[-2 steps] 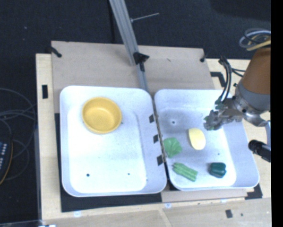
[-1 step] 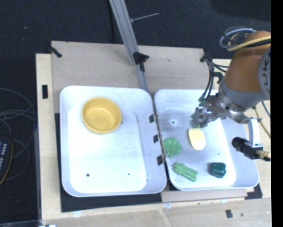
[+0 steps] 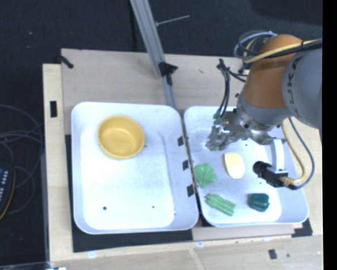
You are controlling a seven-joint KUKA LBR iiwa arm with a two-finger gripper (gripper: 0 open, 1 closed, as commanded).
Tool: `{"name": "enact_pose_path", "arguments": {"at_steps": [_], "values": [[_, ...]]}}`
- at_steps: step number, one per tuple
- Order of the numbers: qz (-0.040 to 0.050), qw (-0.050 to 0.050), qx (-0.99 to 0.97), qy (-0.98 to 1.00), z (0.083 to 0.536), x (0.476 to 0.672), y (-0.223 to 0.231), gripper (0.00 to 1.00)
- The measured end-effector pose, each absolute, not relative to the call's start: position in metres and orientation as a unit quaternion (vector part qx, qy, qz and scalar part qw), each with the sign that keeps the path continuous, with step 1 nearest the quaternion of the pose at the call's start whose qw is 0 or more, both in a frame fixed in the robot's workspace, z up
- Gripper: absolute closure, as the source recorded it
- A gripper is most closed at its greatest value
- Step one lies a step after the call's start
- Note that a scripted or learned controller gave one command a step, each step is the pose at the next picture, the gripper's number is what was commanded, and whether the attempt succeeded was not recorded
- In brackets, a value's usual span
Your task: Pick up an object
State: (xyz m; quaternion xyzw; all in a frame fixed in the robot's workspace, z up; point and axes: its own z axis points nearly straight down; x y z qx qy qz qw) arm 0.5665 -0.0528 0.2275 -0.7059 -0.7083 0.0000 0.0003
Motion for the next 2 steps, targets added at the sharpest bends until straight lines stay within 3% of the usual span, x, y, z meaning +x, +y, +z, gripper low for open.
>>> {"name": "enact_pose_path", "arguments": {"at_steps": [2], "values": [[-0.0008, 0.0, -0.706, -0.708, 0.246, 0.601, 0.056, 1.0]]}}
